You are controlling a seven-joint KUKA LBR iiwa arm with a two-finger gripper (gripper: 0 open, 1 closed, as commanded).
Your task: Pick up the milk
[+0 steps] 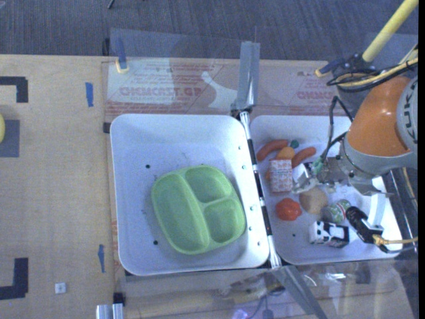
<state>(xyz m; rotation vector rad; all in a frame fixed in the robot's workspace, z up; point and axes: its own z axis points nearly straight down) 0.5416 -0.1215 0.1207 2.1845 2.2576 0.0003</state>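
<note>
White right bin (392,234): milk carton (330,233), black-and-white cow print, lying near front edge, beside tomato (288,209). Hand (317,171) low over bin's middle, near pink box (280,175), apart from milk. Grip state: cannot tell, possibly empty. Green tray (198,209) in left bin (133,145).

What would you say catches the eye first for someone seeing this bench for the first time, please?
The green divided plate stands out, lying alone in the left bin. Next comes the grey arm with its orange band, reaching into the right bin over a crowd of small toy foods. Among them, the black-and-white milk carton lies near the front edge, beside a red tomato.
</note>
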